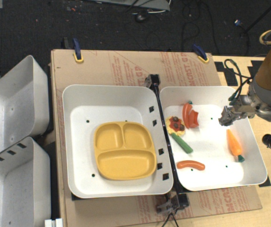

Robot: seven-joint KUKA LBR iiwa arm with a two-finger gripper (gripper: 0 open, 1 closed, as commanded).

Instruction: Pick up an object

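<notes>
I'm hovering the gripper (pixel 226 117) over the right bin (pixel 211 181), finger state unreadable, and I'm lining up along the carrot (pixel 234 144) lying just below it, descending slowly

The only writing in the camera view stands on the brown cardboard sheet (pixel 126 63) under the two white bins. It is printed in red letters. Near the upper edge, two short blocks of red print lie at a slant, one above the left bin (pixel 78 126) and one above the right bin (pixel 249 174); the letters are turned and too small to read with certainty. Another red line runs along the lower right edge of the sheet, also not readable.
</notes>
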